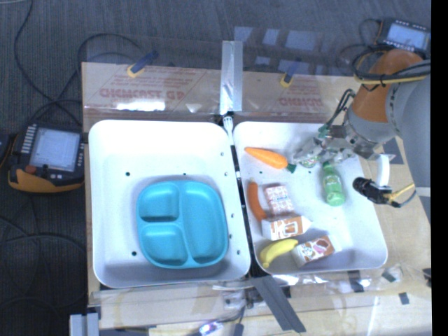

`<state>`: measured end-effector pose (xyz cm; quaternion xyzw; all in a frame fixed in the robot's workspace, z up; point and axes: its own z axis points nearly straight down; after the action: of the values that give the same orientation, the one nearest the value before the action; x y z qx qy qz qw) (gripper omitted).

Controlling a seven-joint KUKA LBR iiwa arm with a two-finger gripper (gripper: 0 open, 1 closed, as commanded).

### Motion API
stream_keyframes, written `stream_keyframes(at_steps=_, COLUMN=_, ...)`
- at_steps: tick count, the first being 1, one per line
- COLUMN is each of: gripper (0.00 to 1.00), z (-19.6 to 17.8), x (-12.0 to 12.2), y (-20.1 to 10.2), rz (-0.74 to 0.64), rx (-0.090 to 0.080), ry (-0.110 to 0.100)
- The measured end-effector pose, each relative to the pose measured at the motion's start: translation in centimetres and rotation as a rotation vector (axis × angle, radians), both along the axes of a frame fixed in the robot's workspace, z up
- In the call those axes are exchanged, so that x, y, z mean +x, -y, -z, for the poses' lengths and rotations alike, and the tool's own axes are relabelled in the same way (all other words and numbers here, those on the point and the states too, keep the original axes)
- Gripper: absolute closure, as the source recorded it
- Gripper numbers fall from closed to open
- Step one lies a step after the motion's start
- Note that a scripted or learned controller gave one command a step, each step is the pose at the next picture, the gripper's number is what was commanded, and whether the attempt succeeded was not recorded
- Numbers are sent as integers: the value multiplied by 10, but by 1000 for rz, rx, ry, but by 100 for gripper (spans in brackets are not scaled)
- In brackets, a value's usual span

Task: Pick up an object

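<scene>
Gripper [313, 152]: seen low over the upper middle of the right bin, metal fingers pointing left; whether the jaws are open or closed cannot be told, and nothing is seen between them.
Carrot [266, 157]: orange, laid slantwise just left of the gripper, its green end nearest the fingertips; contact cannot be told.
Green bottle [333, 186]: laid just below and right of the gripper, cap end toward it.
Arm [381, 96]: grey with an orange band, entered from the right above the bin's far corner.
Snack packet [278, 199]: patterned, flat, placed near the bin's middle.
Sausage [255, 199]: orange-brown, laid along the left wall, beside the packet.
Small carton [287, 227]: white and orange, laid on its side below the packet.
Banana [277, 251]: yellow, placed by the near left corner.
Second carton [313, 250]: laid just right of the banana.
Right bin [371, 222]: white, shallow.
Left bin [112, 152]: white, adjoining.
Divided plate [183, 222]: blue, three compartments, set in the left bin.
</scene>
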<state>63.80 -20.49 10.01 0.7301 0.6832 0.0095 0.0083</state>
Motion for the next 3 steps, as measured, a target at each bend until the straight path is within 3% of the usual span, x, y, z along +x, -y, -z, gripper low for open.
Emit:
stream_keyframes(at_steps=1, gripper=0, z=-58, x=9, y=-4, rz=220, rx=-2, ry=-27)
stream_keyframes(at_steps=2, gripper=0, z=5, x=-35, y=-2, rz=167, rx=7, ry=-23)
stream_keyframes(at_steps=3, gripper=100, z=-2, x=-37, y=-3, rz=167, rx=7, ry=-28)
